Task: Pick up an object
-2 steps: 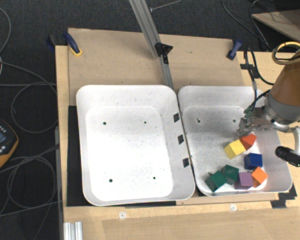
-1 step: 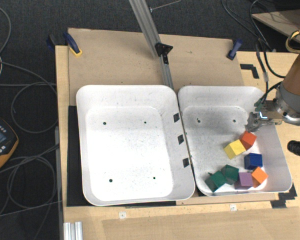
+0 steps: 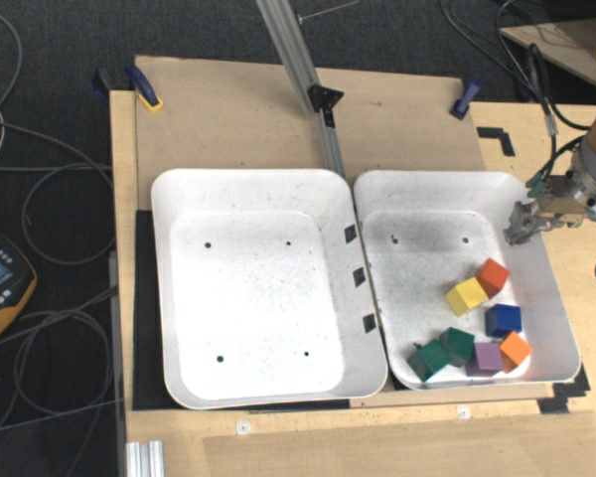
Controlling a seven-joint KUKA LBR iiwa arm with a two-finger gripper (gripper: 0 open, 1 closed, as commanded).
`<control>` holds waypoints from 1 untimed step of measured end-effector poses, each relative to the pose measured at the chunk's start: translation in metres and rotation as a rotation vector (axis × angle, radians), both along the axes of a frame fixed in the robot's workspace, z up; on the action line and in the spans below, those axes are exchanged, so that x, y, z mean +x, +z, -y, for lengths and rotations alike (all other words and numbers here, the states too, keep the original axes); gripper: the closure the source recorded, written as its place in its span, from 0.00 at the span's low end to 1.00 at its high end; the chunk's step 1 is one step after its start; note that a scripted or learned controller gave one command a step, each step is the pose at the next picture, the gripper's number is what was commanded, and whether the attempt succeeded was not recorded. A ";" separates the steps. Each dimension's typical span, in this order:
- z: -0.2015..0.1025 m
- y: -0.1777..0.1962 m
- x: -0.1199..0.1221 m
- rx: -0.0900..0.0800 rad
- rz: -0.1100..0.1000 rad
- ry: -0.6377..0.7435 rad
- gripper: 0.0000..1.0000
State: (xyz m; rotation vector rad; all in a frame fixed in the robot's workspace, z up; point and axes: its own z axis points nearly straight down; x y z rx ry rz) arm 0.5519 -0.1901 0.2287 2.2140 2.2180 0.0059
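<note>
The gripper (image 3: pixel 524 225) hovers over the right bin's (image 3: pixel 417 217) far right rim; whether it is clenched or released cannot be told. Nothing shows in it. The blocks cluster below and left of it, the orange-red block (image 3: pixel 493 275) nearest, the yellow block (image 3: pixel 466 295) touching that one, likely candidates.

- Gripper (image 3: pixel 521 225) at right bin's (image 3: pixel 417 192) right rim, w/ nothing between fingers that I can see.
- Right bin, near-right corner: orange-red block (image 3: pixel 494 275) touching yellow block (image 3: pixel 467 295); blue block (image 3: pixel 504 319) just below; orange block (image 3: pixel 516 349), purple block (image 3: pixel 488 356), two green blocks (image 3: pixel 445 351) along front wall.
- Left bin (image 3: pixel 179 192): bare white floor.
- Blue clamps (image 3: pixel 144 87) on board's far corners.
</note>
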 end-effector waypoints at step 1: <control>-0.054 0.010 0.013 0.004 -0.003 0.005 1.00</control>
